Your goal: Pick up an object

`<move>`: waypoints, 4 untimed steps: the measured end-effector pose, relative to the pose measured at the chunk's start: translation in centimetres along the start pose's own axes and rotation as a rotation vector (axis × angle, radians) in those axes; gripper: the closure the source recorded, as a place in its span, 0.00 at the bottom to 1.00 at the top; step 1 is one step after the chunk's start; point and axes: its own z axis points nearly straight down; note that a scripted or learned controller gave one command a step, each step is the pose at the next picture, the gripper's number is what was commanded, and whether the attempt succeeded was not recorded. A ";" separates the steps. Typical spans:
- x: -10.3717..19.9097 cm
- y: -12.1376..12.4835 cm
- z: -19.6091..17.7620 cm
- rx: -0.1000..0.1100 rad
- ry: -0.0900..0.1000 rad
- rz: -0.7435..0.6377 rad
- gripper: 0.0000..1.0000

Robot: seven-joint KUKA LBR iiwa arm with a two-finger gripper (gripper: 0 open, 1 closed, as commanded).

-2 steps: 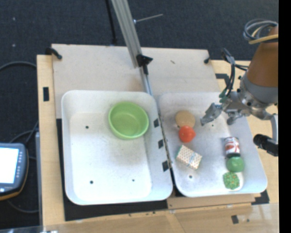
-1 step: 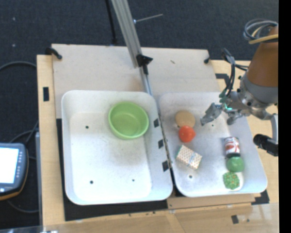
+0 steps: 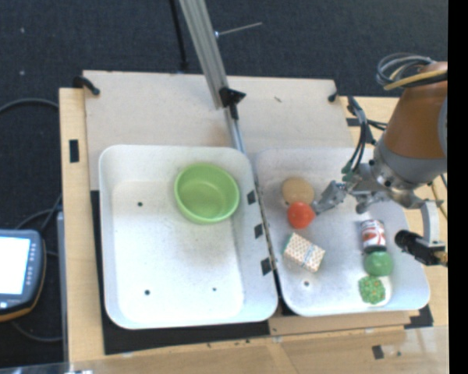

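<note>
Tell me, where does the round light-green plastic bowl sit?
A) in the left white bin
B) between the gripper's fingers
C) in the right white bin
A: the round light-green plastic bowl rests in the left white bin, apart from the small items in the right white bin.

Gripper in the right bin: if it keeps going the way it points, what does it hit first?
Probably the red ball, just left of the gripper; the tan ball lies beside it. Height is unclear.

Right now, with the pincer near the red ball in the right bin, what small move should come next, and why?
Probably a short shift left and down: the pincer sits just right of the red ball, with nothing visible between its fingers, and the ball touches the tan ball.
</note>
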 end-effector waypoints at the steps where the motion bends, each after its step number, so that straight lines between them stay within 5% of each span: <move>1: -0.7 0.5 6.0 0.002 0.000 0.000 0.00; 2: -0.8 0.5 11.0 -0.002 -0.001 0.001 0.00; 3: -0.9 0.6 9.7 -0.007 0.001 0.006 1.00; 4: -0.3 1.3 4.9 -0.007 0.001 -0.004 1.00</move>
